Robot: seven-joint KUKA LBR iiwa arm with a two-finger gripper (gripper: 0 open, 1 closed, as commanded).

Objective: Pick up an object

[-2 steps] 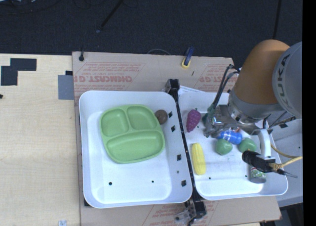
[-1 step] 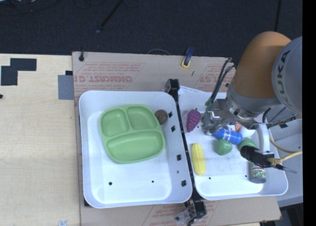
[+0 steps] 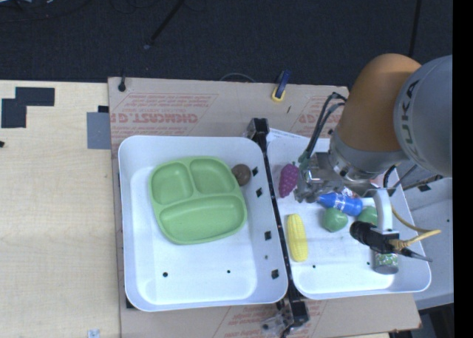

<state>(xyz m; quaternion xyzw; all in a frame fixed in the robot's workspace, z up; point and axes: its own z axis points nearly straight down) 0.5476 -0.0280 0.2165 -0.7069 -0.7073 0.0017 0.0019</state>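
Arm [image 3: 399, 118]: right of frame, over right bin [image 3: 414, 281].
Jaw state: cannot tell.
Right bin: corn [image 3: 296, 237], grapes [image 3: 288, 179], blue bottle [image 3: 340, 202].
Left bin [image 3: 192, 285]: green plate [image 3: 198, 200].

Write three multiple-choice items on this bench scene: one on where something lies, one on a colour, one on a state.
1. Where does the green divided tray lie?
A. In the left bin
B. In the right bin
C. On the cardboard outside the bins

2. What colour is the toy corn cob in the right bin?
A. Red
B. Yellow
C. Black

3. How does the small brown ball sit?
A. Inside a tray compartment
B. In the right bin
C. On the left bin's floor beside the tray

Answers: 1 A, the tray rests in the left bin. 2 B, the cob is yellow. 3 C, the ball lies beside the tray's upper right corner.
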